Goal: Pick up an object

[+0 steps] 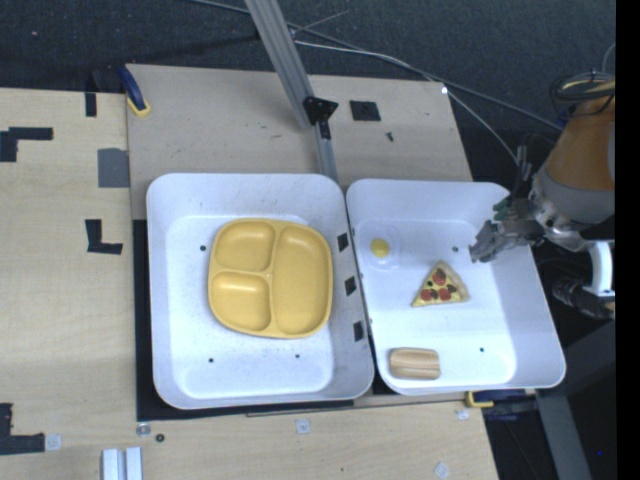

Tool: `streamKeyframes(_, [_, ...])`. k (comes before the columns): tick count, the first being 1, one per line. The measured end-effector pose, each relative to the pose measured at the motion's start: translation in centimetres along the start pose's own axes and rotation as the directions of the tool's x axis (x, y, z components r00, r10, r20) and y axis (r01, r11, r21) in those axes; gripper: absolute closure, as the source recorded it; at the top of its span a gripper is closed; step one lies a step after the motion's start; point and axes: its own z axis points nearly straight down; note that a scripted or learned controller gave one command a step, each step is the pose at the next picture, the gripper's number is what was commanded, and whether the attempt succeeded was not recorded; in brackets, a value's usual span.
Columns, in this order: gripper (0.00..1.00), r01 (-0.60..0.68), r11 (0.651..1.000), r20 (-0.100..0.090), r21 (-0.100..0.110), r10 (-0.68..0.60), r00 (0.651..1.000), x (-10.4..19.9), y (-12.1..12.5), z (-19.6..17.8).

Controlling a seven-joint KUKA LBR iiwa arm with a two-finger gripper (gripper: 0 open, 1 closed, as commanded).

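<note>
Pizza slice (439, 288) lies flat in the right bin (520, 353), tip pointing up-view, crust toward the bun (414, 363) below. The gripper (488, 242) hovers just right of the slice; its grip state cannot be told.

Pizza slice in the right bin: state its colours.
Yellow pizza slice with red and dark green toppings, seen in the camera view.

No legible text or labels
</note>
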Motion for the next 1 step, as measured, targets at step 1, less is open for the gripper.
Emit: streamKeyframes(1, [1.0, 0.0, 1.0, 0.001, -0.002, 0.0, 1.0, -0.4, 0.19, -6.28])
